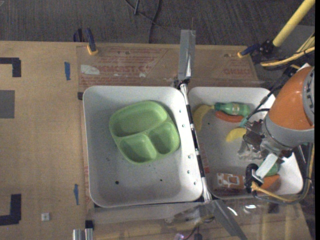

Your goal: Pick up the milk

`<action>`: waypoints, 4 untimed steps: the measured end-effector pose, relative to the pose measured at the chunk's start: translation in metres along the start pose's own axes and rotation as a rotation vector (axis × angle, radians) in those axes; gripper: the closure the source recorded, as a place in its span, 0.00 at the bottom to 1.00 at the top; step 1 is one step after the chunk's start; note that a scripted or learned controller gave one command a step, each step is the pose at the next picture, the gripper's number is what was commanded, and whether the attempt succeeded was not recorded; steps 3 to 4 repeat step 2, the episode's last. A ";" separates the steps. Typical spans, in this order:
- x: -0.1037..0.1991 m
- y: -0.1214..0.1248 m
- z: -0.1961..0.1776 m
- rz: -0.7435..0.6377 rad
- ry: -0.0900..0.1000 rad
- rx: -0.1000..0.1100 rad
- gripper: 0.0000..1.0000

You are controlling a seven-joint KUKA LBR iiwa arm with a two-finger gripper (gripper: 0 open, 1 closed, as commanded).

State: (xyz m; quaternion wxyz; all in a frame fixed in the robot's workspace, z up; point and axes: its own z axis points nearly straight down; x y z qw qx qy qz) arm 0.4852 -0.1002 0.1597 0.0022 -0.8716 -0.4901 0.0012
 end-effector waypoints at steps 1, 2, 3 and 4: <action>-0.020 0.060 -0.182 0.099 -0.001 -0.004 1.00; -0.020 0.060 -0.182 0.099 -0.001 -0.003 0.00; -0.020 0.060 -0.182 0.099 -0.001 -0.003 0.00; -0.020 0.060 -0.182 0.099 -0.001 -0.003 0.00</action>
